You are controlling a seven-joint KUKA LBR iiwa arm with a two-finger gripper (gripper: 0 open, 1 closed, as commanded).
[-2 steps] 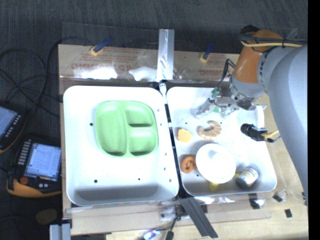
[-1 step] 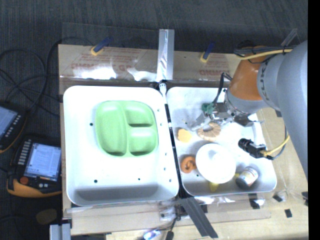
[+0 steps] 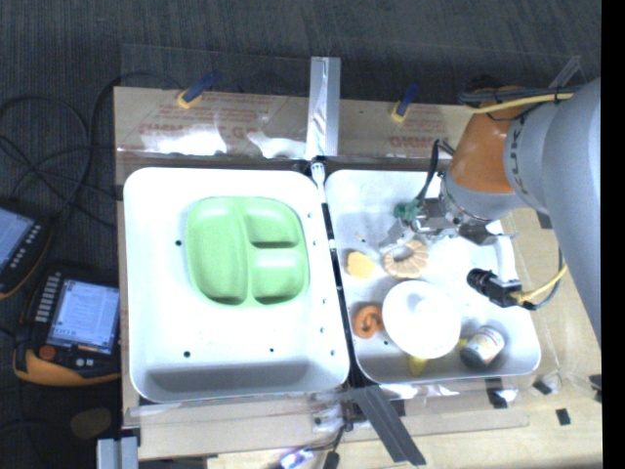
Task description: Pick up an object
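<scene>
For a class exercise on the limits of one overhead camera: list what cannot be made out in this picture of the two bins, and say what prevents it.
- Gripper: its parts blur together in the camera view, so its state cannot be read.
- Yellow object: mostly hidden under the white bowl.
- Small round can: too small to read its label.
- Grey arm: cut off by the right edge.
</scene>
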